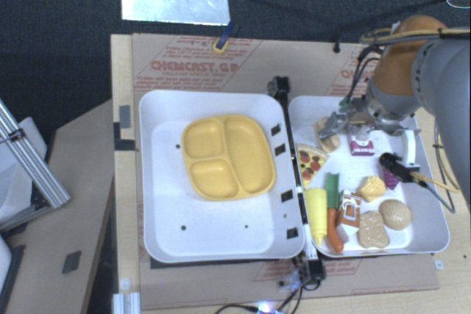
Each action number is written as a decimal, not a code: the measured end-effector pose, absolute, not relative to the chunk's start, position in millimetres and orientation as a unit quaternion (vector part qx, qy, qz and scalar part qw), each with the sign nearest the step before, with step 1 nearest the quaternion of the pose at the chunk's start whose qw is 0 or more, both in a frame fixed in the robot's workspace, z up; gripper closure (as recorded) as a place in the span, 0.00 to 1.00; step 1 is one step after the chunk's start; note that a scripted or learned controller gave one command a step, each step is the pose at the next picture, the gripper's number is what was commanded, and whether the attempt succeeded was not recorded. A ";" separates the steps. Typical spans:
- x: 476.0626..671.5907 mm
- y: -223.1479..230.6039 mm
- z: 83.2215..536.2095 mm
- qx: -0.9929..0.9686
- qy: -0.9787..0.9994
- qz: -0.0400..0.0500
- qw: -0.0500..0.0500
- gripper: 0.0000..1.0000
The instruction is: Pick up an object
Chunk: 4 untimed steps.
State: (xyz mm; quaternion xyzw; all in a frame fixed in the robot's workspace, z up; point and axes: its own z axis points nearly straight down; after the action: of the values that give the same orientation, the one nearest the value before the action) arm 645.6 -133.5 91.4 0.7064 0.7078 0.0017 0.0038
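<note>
The gripper (340,119) hung over the far-left part of the right bin (436,235), just above a tan toy (327,137); whether it was spread or pressed together, I could not tell. Nearer lay a pizza slice (310,162), a corn cob (316,211) and a carrot (333,230). The yellow divided plate (227,157) sat in the left bin (160,232).

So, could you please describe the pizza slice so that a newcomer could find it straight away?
Start at the right bin, the one crowded with toy food. Go to its left wall, about halfway down, just above the yellow corn and green piece. The pizza slice lies flat there: a yellow-orange wedge with red dots, the only spotted item among its neighbours.
</note>
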 end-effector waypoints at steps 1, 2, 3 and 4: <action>647.6 -134.1 103.4 0.707 0.708 0.004 0.008 1.00; 642.6 -128.8 151.2 0.706 0.708 0.002 0.002 1.00; 654.0 -130.4 202.6 0.705 0.709 0.002 0.003 1.00; 655.0 -130.3 225.7 0.705 0.709 0.001 0.002 1.00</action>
State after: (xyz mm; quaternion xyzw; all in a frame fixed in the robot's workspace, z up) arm 655.0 -130.3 225.7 0.7052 0.7090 0.0014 0.0015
